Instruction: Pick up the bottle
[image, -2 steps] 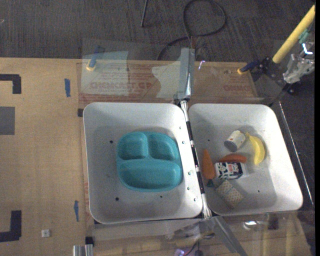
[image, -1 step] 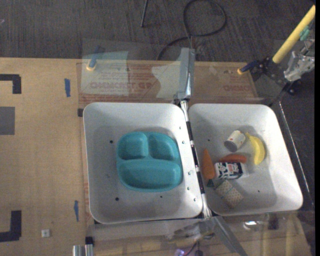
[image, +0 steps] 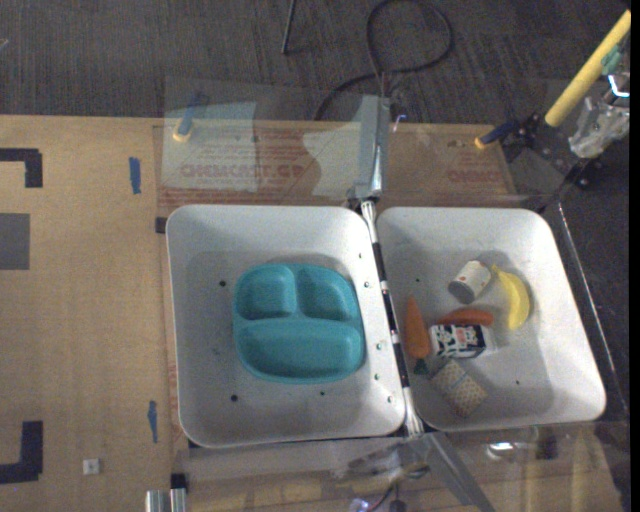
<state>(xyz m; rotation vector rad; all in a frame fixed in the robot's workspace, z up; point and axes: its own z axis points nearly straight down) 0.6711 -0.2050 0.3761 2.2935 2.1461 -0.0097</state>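
The reach has not begun: the gripper (image: 598, 112) hangs past the far right corner of the right bin (image: 570, 395), well apart from everything in it, and too blurred to tell whether it is open or shut. The bottle (image: 469, 280) (small, whitish, apparently on its side) lies mid-bin, just beside the banana (image: 516, 299), with a carton (image: 462, 339) near. Next, I judge, comes travel over the bottle and a descent clear of the banana. Its cap end is hard to make out.
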